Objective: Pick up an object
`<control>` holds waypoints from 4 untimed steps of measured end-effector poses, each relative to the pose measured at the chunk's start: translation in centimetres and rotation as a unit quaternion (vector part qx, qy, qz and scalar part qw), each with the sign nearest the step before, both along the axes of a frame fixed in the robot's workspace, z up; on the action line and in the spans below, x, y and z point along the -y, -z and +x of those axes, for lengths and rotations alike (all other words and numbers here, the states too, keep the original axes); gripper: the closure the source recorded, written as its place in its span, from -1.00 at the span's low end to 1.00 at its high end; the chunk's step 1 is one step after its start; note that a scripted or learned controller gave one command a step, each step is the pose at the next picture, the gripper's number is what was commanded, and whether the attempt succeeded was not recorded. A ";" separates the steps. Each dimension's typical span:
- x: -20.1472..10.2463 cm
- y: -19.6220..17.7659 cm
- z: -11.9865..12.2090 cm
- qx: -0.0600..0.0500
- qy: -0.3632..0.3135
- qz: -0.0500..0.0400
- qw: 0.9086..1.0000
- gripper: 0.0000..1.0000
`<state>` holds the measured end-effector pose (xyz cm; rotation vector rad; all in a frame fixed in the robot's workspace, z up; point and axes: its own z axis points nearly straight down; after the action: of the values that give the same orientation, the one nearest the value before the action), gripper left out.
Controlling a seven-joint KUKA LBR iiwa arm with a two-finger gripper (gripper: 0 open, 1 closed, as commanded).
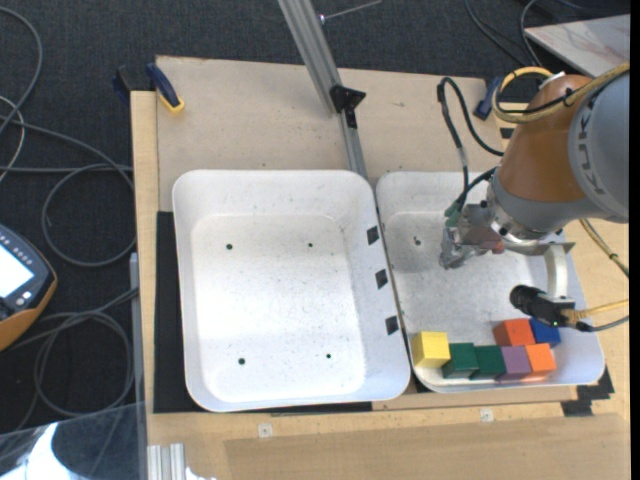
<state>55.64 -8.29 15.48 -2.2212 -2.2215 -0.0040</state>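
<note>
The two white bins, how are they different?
The left bin looks bigger; the right bin looks narrower. The right bin holds colored blocks along its near edge; the left bin holds none. The gripper hangs over the right bin, not the left. Both are shallow and white.

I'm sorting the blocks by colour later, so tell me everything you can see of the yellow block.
The yellow block is a small cube with a matte, evenly coloured look, lying flat on the floor of the right bin at its near left corner. It stands leftmost in the cluster of blocks, with a green block right beside it. The gripper is well away from it.
</note>
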 end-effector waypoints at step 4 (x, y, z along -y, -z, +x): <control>-4.6 -13.3 1.0 -0.002 -0.003 0.000 1.000 1.00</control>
<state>56.60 -3.69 28.80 -2.2121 -2.2263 -0.0008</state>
